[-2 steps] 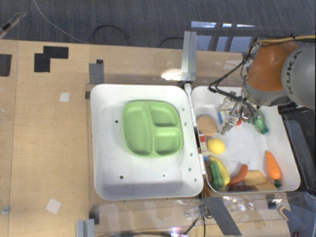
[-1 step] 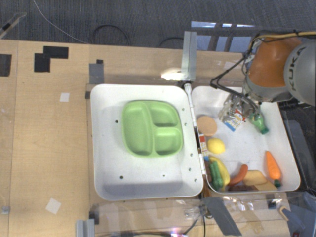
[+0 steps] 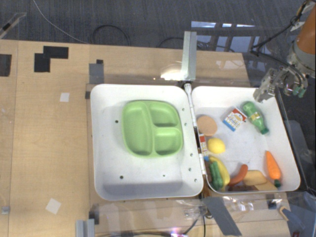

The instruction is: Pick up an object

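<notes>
The right bin (image 3: 276, 113) holds several toy foods: a green bottle (image 3: 255, 116), a small red and white carton (image 3: 234, 119), a round tan patty (image 3: 207, 125), a yellow lemon (image 3: 216, 146), a banana (image 3: 220, 170), a dark green vegetable (image 3: 216, 175), a red sausage (image 3: 239, 174), a tan bread piece (image 3: 256, 177) and an orange carrot (image 3: 272, 167). My gripper (image 3: 270, 86) hangs over the bin's far right corner, above and right of the green bottle, with nothing visible between its fingers.
The left bin (image 3: 106, 147) holds a green divided plate (image 3: 151, 128). A metal divider (image 3: 193, 127) runs between the bins, with a grey post (image 3: 189, 57) at its far end. Cables (image 3: 269, 41) trail behind the arm at the upper right.
</notes>
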{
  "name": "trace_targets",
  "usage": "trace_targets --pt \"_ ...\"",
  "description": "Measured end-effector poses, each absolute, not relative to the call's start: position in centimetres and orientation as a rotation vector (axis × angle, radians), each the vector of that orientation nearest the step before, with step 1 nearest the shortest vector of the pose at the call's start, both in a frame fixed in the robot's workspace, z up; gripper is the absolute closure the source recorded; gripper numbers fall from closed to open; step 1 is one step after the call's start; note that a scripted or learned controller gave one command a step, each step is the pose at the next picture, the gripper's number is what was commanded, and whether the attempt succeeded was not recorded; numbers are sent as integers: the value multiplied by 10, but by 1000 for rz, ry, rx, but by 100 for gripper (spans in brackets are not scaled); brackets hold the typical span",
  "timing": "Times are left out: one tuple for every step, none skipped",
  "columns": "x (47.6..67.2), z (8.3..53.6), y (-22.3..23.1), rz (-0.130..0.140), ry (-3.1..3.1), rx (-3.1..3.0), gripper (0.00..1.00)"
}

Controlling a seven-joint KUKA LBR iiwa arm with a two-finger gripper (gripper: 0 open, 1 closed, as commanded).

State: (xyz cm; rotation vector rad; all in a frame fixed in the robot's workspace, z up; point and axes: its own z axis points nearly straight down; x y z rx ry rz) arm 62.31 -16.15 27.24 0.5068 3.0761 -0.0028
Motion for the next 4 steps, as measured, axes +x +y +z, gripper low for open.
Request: trace_targets --pt "621 266 -160 0 3088 506 0" --pt "620 112 -184 1 3059 690 0" --pt "628 93 -77 11 2971 954 0" --pt "656 128 -150 1 2968 983 0"
